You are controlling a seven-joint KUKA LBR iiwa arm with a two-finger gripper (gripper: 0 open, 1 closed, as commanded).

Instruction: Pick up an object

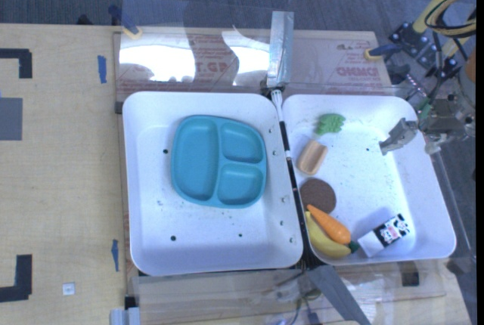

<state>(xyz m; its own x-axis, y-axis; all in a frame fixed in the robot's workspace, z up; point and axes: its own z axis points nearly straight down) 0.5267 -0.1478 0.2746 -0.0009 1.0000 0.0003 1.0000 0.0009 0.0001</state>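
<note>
The right bin (423,187) holds several toy foods. A green leafy piece (330,123) lies near its back. A tan bread roll (311,156) sits by the left wall, with a brown round cookie (318,195) in front of it. An orange carrot (330,224) rests across a yellow banana (325,241) at the front left. A small white carton with black patches (386,233) lies at the front right. My gripper (398,136) hangs over the bin's right back part, apart from every object, with nothing seen in it.
The left bin (144,187) carries a blue divided plate (218,161). A clear plastic sheet and a metal post (280,51) stand behind the bins. Cables and arm hardware (431,51) crowd the right back corner. Wooden bench (53,165) lies to the left.
</note>
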